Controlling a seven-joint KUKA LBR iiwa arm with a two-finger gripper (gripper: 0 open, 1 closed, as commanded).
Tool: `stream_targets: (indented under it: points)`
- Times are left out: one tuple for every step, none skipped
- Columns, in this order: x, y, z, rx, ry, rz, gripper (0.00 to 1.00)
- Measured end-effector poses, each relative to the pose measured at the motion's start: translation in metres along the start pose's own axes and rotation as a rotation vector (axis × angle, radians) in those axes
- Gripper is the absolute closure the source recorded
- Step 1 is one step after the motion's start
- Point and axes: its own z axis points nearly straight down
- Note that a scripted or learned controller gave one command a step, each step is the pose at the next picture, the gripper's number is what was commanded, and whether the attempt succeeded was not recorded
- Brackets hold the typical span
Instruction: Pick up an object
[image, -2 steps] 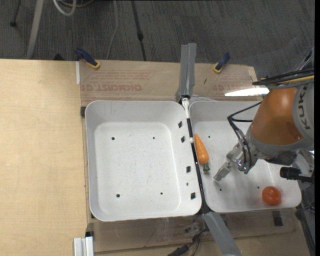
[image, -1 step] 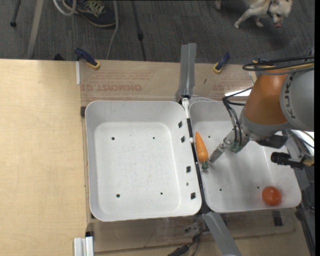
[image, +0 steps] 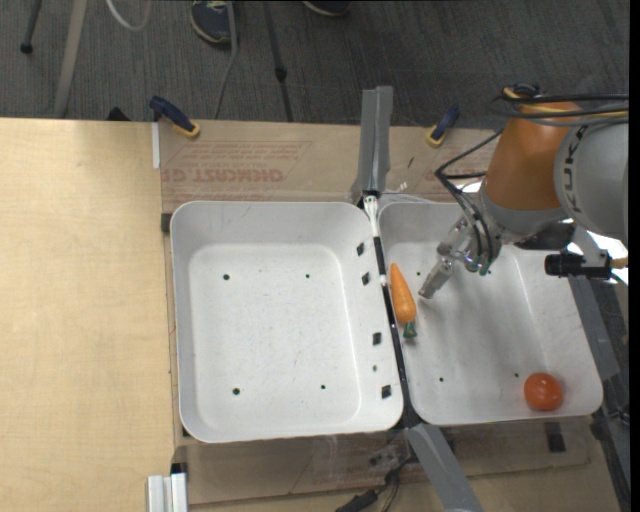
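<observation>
While apart — carrot (image: 401, 294) beside end effector (image: 436, 280)

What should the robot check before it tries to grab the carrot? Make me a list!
1. Carrot in view, in the right bin: ok.
2. Carrot free of other things; the orange ball lies far off: ok.
3. Gripper above the carrot: not ok, it sits to the right.
4. Room beside the carrot: not ok, it lies against the bin's left wall.
5. Gripper height over the bin floor: cannot tell.

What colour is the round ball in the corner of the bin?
The ball is orange-red, seen in the camera view.
</observation>
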Motion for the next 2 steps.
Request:
stream_targets:
  points:
    - [-0.01,0.021,0.0,0.001,0.0,0.22,0.0]
    - [0.043,-0.021,0.0,0.002,0.004,0.063,0.0]
